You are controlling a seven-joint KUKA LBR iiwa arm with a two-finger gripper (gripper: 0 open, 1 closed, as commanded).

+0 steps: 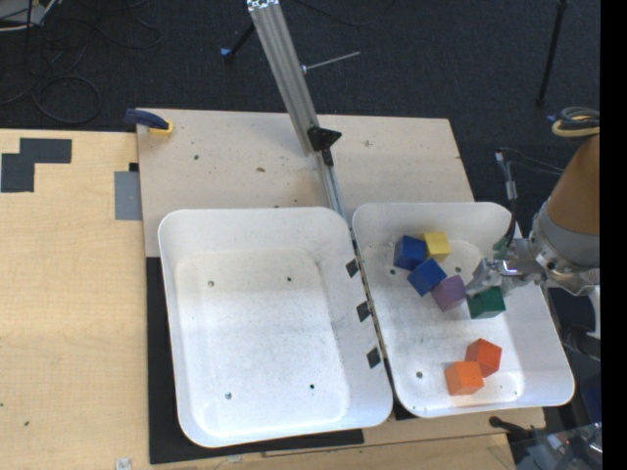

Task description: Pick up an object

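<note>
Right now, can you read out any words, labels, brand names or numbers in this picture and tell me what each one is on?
No readable text anywhere.
Small black-and-white checkered marker topping the slanted aluminium rail: a pattern, not lettering.
Coloured blocks, such as the dark green cube beside the gripper in the right white bin: plain faces, no markings visible.

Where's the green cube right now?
The green cube sits in the right bin, toward its right side, just right of the purple cube and directly beneath the gripper.
</note>
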